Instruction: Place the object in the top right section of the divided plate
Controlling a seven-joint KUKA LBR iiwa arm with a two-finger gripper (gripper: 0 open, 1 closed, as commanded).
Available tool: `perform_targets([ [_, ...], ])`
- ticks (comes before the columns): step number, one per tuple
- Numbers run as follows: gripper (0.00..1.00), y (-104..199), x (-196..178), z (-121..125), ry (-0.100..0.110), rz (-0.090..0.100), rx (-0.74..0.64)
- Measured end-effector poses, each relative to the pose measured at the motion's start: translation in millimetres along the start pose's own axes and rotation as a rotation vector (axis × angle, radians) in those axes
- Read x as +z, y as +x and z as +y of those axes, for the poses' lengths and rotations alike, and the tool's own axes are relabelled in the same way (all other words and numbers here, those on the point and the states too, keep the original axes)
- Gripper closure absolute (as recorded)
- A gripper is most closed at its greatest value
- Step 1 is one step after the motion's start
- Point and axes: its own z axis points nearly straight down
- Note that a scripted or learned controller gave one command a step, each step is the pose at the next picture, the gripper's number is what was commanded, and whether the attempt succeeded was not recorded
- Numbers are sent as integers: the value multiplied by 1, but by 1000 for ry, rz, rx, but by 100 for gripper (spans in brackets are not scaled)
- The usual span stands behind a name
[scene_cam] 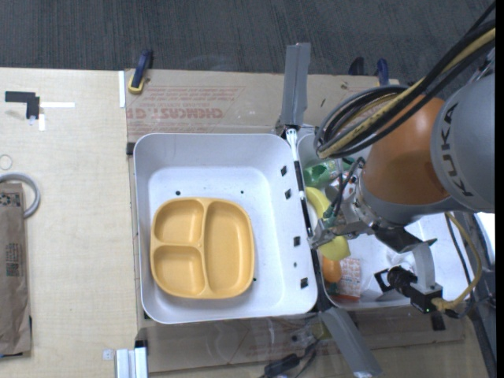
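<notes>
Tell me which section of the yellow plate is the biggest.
The long section on the right side of the plate is the biggest; it runs the plate's full depth, while the two left sections each take about half.

Brown paper bag (13, 266) at left edge — blue-yellow clamp (141, 71) on cardboard (206, 102).

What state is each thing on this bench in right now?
Divided plate: flat in the left bin, nothing in its sections.
Left bin: holds the plate.
Right bin: holds a pile of small things, partly hidden by the arm.
Yellow object: lying in the right bin beneath the arm.
Arm: reaching over the right bin.
</notes>
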Motion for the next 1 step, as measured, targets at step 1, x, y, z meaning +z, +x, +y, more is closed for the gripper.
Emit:
perform_targets([
  [1,100,-28,-15,3,-1,-1,218],
])
